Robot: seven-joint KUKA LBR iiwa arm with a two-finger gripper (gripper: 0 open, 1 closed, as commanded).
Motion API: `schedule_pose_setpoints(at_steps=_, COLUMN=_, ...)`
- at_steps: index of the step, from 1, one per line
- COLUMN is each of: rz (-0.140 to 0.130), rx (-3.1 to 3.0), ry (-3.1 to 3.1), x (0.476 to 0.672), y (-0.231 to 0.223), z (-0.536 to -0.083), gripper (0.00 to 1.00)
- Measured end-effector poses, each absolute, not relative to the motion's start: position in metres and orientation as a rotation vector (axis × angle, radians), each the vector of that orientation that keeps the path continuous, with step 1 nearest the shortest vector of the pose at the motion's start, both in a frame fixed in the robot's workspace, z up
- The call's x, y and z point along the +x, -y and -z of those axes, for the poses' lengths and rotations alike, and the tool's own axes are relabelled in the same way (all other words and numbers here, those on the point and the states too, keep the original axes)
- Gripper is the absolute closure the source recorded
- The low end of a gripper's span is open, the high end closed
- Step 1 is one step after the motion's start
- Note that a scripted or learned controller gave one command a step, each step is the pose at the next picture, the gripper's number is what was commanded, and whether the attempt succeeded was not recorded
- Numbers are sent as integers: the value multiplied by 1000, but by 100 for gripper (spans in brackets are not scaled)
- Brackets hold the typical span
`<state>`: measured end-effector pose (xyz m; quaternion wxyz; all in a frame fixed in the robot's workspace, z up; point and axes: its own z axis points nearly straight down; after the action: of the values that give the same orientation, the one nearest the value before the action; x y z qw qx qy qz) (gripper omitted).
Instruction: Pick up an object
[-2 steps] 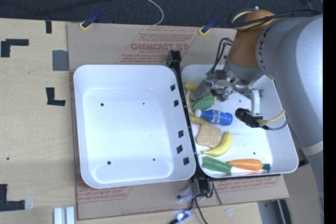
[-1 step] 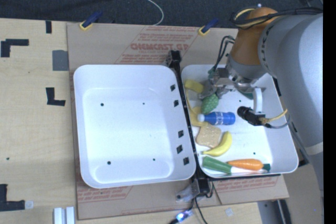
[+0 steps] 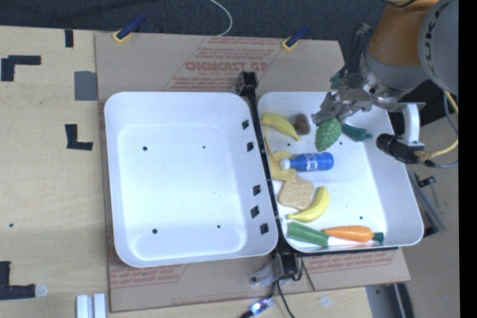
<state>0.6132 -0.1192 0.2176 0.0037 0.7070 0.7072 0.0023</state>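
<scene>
1. Camera view, from above at a slant: we see two shallow white bins side by side on a cardboard sheet [image 3: 223,67], with the grey arm [image 3: 417,26] reaching in from the right.
2. We find the gripper [image 3: 333,112] over the far part of the right bin [image 3: 395,197], its fingers pinching the top of a bumpy green object [image 3: 328,134] that hangs just below them.
3. Just left of the gripper we see a small brown object [image 3: 301,122] and a yellow banana [image 3: 279,124].
4. Just right of the gripper, a small teal piece [image 3: 356,133] lies on the bin floor.
5. Below the gripper, nearer the camera, we see a blue bottle [image 3: 311,161], a tan bread slice [image 3: 296,194], a second banana [image 3: 314,206], and an orange carrot [image 3: 350,233] beside a green vegetable [image 3: 307,234].
6. Well to the gripper's left sits the left bin [image 3: 119,115].
</scene>
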Motion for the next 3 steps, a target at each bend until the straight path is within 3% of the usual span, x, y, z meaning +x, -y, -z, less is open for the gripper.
schedule_pose_setpoints(at_steps=1, rz=1, rx=2222, ry=-2224, x=586, y=113, z=-228, gripper=100)
schedule_pose_setpoints(at_steps=2, rz=3, rx=2216, ry=-2233, x=620, y=49, z=-181, gripper=100)
schedule_pose_setpoints(at_steps=3, rz=2, rx=2220, ry=-2225, x=620, y=60, z=-184, gripper=100)
